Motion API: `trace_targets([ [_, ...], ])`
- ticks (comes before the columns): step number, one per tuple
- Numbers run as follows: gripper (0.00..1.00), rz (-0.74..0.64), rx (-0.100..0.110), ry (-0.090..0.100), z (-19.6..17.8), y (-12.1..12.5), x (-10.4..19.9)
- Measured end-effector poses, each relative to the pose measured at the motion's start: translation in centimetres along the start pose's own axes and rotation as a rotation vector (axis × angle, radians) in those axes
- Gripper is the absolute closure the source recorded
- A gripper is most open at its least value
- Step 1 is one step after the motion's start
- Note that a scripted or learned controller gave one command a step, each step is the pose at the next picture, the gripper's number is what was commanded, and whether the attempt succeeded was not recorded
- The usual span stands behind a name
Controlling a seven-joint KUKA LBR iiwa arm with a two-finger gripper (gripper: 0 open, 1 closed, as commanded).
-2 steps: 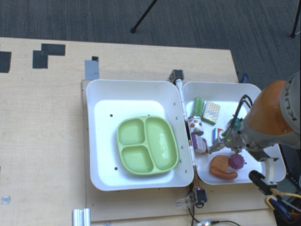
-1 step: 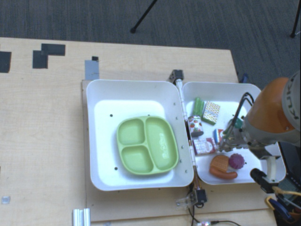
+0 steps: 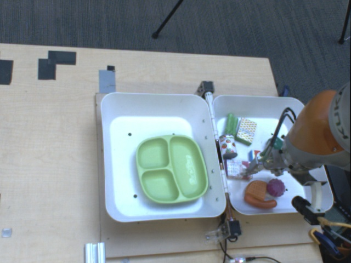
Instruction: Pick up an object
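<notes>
My gripper [image 3: 253, 167] is down inside the right bin [image 3: 290, 104], near its middle, over a pinkish flat item [image 3: 237, 170]. An orange bun-shaped toy [image 3: 258, 195] and a purple ball-like toy [image 3: 276, 188] lie just in front of it. A small red-and-white can [image 3: 227, 145], a green bottle-like piece [image 3: 231, 125] and a dotted packet [image 3: 246, 130] lie towards the bin's far left. The arm's orange band [image 3: 318, 126] covers the bin's right part.
The left bin [image 3: 118, 147] holds a light green three-compartment plate [image 3: 171, 169]. The rims of the two bins meet at a divider [image 3: 215, 141]. Cables and clamps sit at the bench's front edge [image 3: 230, 232].
</notes>
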State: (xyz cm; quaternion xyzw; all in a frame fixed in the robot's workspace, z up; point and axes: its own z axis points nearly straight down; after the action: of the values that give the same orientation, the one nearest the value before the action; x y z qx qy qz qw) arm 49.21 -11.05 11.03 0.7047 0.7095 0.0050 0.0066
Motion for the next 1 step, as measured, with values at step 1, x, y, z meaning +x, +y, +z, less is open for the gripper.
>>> trace_targets([
  [1,1.00,-0.002,-0.004,0.000,-1.05,0.17,0.06],
])
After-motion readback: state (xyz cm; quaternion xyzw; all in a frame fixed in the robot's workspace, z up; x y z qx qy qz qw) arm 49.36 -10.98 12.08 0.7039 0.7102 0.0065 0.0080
